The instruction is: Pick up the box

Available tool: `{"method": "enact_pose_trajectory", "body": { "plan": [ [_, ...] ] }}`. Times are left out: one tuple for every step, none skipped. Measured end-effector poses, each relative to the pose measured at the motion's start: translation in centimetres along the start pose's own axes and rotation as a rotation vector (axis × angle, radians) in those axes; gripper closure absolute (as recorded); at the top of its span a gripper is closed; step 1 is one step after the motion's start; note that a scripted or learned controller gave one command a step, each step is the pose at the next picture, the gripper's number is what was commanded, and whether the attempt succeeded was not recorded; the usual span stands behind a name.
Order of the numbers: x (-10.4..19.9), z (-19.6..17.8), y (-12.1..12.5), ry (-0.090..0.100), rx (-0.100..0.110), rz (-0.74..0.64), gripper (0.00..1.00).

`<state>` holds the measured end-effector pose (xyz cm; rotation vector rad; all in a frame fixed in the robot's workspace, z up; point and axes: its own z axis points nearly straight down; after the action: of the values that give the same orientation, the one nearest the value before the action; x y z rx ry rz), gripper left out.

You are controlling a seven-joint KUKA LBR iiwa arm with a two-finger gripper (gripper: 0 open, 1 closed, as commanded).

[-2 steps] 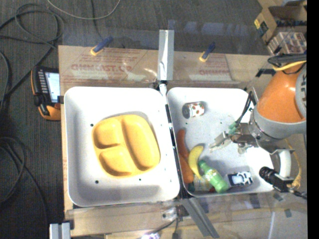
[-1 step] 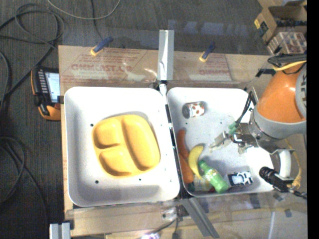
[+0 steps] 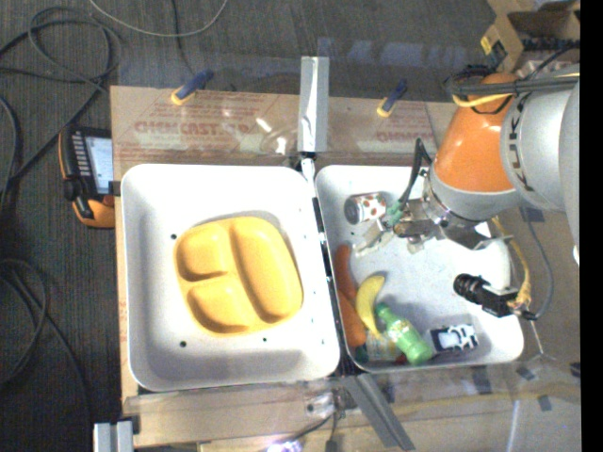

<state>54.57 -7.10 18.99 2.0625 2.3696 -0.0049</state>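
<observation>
Where the box lies: a small dark box [image 3: 454, 339] with pale markings lies flat on the floor of the right bin [image 3: 429, 285], near that bin's near right corner and just clear of its walls.
Gripper: the gripper [image 3: 396, 226] hangs over the far half of the right bin, close beside a pale can [image 3: 363, 207] in the far left corner and well apart from the box. Whether it is released or clenched cannot be told from this view.
Neighbours of the box: a green bottle [image 3: 403, 337] lies just beside it, toward the bin's left wall. A banana [image 3: 369, 295] and an orange, carrot-like item [image 3: 347, 314] lie further along, by that left wall.
Left bin: the left bin [image 3: 132, 252] holds a yellow divided tray [image 3: 240, 276], which plays no part here.
Step in hand: judged to be the approach, since the gripper is not yet over the box.
Doing it well: carry the gripper high across the bin to the near right corner and centre it above the box. Turn the wrist so the closing line crosses the box's shorter side, then come straight down almost to the bin floor before closing.
What to watch: the box looks low, so a shallow descent would likely close on nothing. The bottle is close enough to be nudged or caught instead, so favour the side toward the bin's right wall.
</observation>
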Motion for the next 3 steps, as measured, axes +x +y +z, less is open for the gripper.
{"method": "enact_pose_trajectory", "body": {
  "plan": [
    [0.4,-7.2,-4.2,-0.001,0.000,0.293,0.00],
    [-3.9,0.9,2.6,-0.001,0.001,0.134,0.00],
    [-3.7,9.8,7.4,-0.003,-0.002,0.056,0.00]
  ]
}}
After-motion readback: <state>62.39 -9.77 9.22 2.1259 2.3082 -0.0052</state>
